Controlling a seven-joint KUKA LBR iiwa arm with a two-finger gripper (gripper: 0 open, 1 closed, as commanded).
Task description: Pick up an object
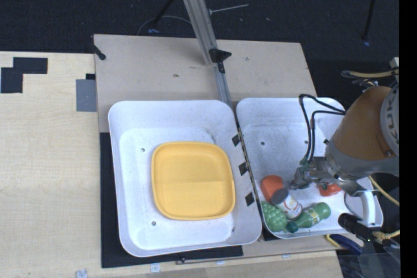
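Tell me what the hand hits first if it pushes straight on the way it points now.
Probably the small bottle with the white label, lying just below and left of the hand in the right bin. Depth is unclear from above.

a tan bench (273, 68) bears two white bins (130, 140) side by side.
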